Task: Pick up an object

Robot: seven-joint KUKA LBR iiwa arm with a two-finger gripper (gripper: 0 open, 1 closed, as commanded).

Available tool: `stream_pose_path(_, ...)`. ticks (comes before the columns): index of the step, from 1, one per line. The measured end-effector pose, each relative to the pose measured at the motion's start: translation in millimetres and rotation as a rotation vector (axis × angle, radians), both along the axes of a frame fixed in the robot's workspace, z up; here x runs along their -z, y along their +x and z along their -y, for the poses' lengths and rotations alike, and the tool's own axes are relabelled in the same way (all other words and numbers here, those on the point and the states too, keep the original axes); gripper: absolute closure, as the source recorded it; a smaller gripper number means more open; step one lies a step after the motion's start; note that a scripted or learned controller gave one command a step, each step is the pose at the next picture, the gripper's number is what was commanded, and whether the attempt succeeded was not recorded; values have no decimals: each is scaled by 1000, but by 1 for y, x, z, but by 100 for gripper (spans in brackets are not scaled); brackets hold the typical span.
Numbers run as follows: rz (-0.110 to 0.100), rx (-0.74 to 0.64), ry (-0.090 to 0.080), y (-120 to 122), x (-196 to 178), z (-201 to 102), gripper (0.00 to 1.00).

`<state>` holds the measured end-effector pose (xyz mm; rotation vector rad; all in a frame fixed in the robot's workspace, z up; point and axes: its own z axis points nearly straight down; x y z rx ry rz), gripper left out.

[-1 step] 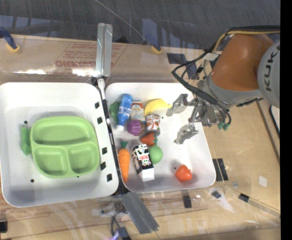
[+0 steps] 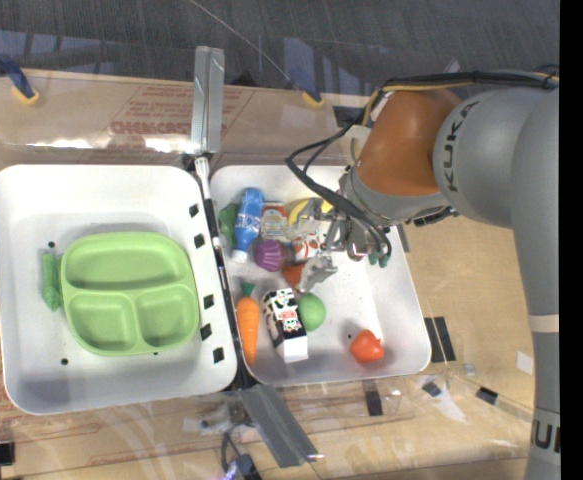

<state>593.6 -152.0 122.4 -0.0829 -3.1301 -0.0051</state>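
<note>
Toys [image 2: 271, 253] in right bin [image 2: 399, 298], clustered just left of hand [image 2: 321, 265]

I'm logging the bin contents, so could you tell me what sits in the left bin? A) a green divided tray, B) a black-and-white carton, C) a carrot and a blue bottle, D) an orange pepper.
A: the green divided tray lies in the left bin, while the carrot and the other small items lie in the right bin.

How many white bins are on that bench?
2. The left bin holds a green tray; the right bin, beside it, holds the toys, with the gripper over them.
</note>
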Motion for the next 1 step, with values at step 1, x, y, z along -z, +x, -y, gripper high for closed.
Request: stream_pose_path(1,11,49,-3,-12,30,-56,0)
